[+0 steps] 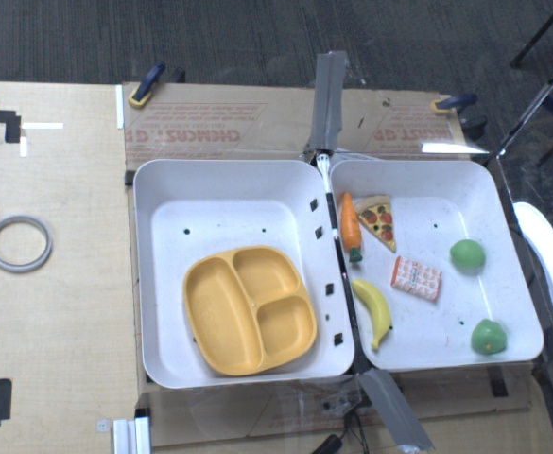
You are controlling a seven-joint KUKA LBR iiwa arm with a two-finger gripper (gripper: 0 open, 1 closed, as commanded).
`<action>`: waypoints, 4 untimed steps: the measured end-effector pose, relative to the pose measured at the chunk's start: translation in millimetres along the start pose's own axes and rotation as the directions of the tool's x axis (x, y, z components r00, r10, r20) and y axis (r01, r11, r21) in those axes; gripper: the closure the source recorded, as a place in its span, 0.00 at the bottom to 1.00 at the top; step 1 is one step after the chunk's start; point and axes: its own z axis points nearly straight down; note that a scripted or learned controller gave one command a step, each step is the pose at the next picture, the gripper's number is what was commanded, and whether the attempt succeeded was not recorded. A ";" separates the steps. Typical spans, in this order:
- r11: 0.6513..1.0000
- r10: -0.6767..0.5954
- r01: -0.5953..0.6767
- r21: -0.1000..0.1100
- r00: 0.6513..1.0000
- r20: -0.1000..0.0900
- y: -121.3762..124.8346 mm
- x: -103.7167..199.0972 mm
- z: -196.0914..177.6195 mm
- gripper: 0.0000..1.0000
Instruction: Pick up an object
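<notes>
Looking down, camera view: right bin (503, 206) has a carrot (349, 223), pizza slice (378, 221), packet (416, 278), banana (374, 312) & two green fruits; left bin (153, 253) has a yellow plate (250, 310). Likely best pick is the banana, near the right bin's front-left wall, apart from the rest. Prob. a light, stiff toy w/ smooth curved skin, so it may slip. Pinch across its middle. Gripper state: can't tell.
</notes>
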 end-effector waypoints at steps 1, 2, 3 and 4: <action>0.991 0.135 -0.135 0.001 0.991 0.000 -67.8 -4.9 -0.6 1.00; 0.999 0.042 -0.042 0.000 0.999 0.000 -70.5 33.4 -0.2 1.00; 0.982 0.187 -0.187 0.000 0.982 -0.001 3.4 56.9 0.0 1.00; 0.970 0.242 -0.242 0.002 0.970 0.000 6.2 14.1 -0.4 1.00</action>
